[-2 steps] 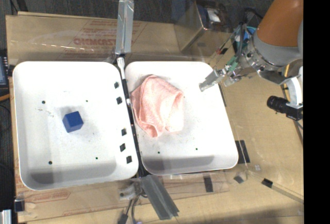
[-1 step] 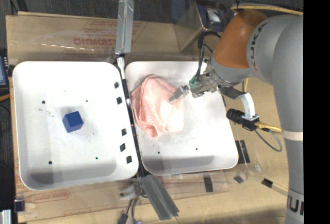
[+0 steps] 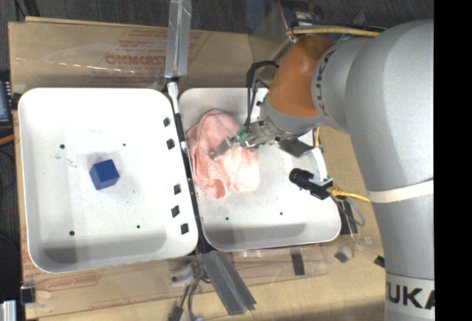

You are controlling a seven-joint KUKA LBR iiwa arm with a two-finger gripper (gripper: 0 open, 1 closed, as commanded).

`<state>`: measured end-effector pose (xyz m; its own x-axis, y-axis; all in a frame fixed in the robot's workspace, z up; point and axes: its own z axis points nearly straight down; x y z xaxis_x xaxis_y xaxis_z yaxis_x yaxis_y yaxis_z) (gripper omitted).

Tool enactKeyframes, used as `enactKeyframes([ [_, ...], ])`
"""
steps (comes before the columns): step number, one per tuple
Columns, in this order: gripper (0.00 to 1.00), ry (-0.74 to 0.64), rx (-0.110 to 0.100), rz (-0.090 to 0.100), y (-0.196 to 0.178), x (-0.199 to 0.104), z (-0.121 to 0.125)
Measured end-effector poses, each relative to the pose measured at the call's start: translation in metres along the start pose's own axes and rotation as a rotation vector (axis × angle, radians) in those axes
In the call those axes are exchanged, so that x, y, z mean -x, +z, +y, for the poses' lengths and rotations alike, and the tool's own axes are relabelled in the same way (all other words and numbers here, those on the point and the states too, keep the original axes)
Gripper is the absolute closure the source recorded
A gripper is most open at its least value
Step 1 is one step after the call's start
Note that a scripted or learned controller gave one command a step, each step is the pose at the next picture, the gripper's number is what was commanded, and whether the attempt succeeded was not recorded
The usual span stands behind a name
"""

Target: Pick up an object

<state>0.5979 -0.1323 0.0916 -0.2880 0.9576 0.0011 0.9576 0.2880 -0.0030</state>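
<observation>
Grasp step: gripper point(image 3: 230, 144) is pressing into pink cloth point(image 3: 218, 153) directly beneath it, grip state indiscernible; next, seemingly closing and lifting clear.

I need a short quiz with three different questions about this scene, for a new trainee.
1. True or false: the blue cube lies in the left bin.
2. Which bin holds the pink cloth? A) left bin B) right bin
3. Fill in: the tool is down over the ____.

Key: 1 true; 2 B; 3 pink cloth.
</observation>
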Motion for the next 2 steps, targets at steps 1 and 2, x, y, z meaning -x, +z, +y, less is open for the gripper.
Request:
enactKeyframes([
  [1,1.00,-0.004,-0.001,0.000,-0.010,0.000,0.000],
  [2,1.00,0.102,0.001,-0.001,-0.101,-0.068,0.013],
])
